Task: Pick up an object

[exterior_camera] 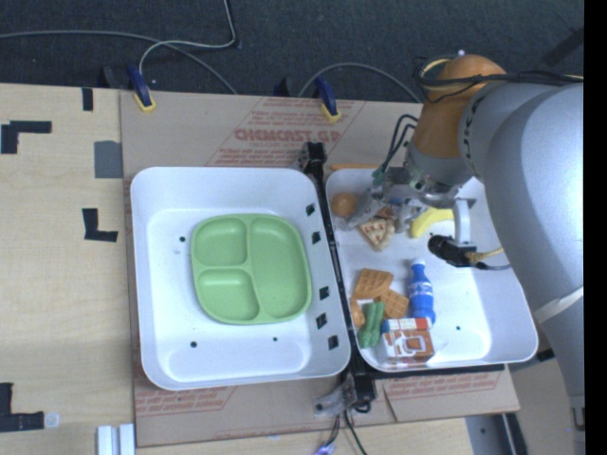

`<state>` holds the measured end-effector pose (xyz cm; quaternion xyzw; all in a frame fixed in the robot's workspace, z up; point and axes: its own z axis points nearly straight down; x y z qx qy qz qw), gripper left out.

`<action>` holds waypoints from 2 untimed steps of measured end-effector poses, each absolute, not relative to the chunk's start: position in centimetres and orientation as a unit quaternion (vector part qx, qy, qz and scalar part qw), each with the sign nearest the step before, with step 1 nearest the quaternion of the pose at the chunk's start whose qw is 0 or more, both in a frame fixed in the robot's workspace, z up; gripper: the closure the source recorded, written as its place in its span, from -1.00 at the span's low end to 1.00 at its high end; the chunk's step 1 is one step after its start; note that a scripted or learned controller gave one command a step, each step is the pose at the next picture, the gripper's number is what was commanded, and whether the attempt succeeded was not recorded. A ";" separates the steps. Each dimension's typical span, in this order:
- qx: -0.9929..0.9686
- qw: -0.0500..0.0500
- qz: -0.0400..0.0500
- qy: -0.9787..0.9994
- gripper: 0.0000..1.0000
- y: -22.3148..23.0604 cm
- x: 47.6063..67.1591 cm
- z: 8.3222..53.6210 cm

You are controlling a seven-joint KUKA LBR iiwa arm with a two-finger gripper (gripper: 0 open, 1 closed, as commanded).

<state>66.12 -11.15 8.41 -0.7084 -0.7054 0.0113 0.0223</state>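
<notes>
Over the right bin (493,344), jaws (379,205) half hidden among toys, grip state unclear.

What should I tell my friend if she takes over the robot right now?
Gripper: down in the top of the right bin, over a waffle-like toy. I cannot tell whether it has hold of anything.
Things: in the right bin lie a yellow banana, a blue bottle, orange crackers, a green piece and a red and white carton. The left bin holds a green divided plate.
Done: nothing lifted as far as I can see.
Left: grip one object and raise it.
</notes>
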 end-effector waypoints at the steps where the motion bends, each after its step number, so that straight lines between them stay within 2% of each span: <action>1: -0.709 0.021 0.012 -0.705 -1.00 -11.1 66.1 8.4; 2: -0.710 0.015 0.016 -0.703 -1.00 -10.6 66.0 8.4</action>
